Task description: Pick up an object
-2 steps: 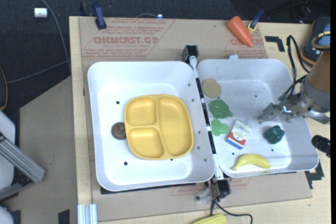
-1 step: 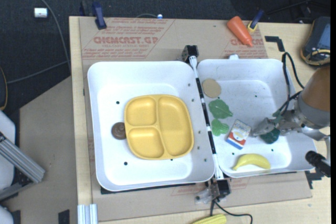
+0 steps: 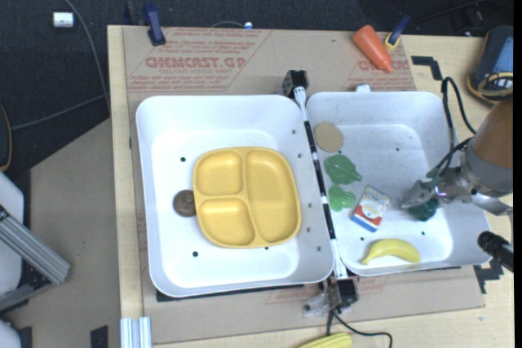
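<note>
Camera view shows me the gripper (image 3: pixel 422 201) low in the right white bin (image 3: pixel 391 112), apparently pinching a small dark-green object (image 3: pixel 424 212). I fear a shallow grip, so it may slip during lifting.

A robotics lab test bench: a board (image 3: pixel 269 61) stamped "CHEMCAST GP" carries two white bins (image 3: pixel 155 175) clamped together, toy food such as a plastic banana (image 3: pixel 390 252) inside, with cables (image 3: pixel 33 12) trailing over dark carpet (image 3: pixel 49 77).
</note>
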